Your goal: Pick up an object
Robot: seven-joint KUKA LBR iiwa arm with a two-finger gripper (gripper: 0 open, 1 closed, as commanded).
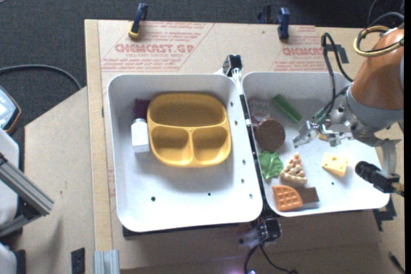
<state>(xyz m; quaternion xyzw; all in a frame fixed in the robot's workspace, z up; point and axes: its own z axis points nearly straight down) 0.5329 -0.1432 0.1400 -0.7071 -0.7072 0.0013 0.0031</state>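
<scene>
Overhead, the gripper [308,133] hangs over the right bin [363,201], reaching in from three o'clock; its metal fingers [303,137] stand apart with nothing between them, so the claw is spread and holds nothing. Just at its nine o'clock lies a round brown patty [269,133], and at its eleven o'clock a green stick-shaped toy [286,108]. At six o'clock from the fingers sits a tan cluster of toy nuts [294,170], with a green leafy piece [270,165] at that cluster's nine o'clock, nearly touching. Below them, near the bin's front rim, an orange waffle [286,197] rests against a brown block [309,194]. A yellow cheese wedge [334,164] lies at the gripper's four o'clock, apart from the rest. In the left bin [186,208] a yellow divided tray [189,129] sits centrally, with a small white bottle [140,135] touching its nine o'clock edge.
</scene>
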